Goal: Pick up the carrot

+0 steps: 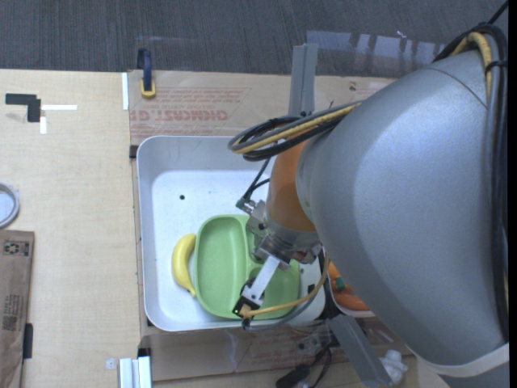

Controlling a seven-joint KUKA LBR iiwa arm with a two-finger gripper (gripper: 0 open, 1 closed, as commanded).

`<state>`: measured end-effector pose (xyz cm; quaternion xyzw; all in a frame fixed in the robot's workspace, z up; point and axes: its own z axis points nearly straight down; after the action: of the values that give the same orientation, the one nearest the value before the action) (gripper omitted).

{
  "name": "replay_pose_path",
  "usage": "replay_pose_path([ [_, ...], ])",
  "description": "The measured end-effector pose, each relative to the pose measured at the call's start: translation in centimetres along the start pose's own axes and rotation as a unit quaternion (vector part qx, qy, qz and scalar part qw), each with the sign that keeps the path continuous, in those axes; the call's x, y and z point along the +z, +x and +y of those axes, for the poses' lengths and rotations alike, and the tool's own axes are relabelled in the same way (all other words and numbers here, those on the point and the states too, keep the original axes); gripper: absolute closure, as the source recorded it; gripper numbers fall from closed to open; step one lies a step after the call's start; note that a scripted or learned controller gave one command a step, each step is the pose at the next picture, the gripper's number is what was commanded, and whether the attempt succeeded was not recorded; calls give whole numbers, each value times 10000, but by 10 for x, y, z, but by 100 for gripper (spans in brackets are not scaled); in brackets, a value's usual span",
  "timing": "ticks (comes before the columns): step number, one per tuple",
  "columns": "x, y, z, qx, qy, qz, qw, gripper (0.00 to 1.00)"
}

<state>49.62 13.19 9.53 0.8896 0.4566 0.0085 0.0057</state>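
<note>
My one camera sits above the bench (65,184), looking down at a slant on the white bin (161,184); the arm (412,200) looms close, entering right of that bin.

My arm (404,192) fills right side, reaching down into white bin (161,176). My jaws (252,297) low over green dish (218,265), near its right rim; finger state unclear. Banana (184,263) against dish's left edge. Carrot (351,297) orange, partly hidden under arm, right of dish. Bench (65,176) pale wood.
</note>
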Motion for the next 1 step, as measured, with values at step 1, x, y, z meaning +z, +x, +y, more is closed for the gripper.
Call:
replay_pose_path([
  [1, -94, -16, 50, -2162, 108, -48, 9763, 100],
])
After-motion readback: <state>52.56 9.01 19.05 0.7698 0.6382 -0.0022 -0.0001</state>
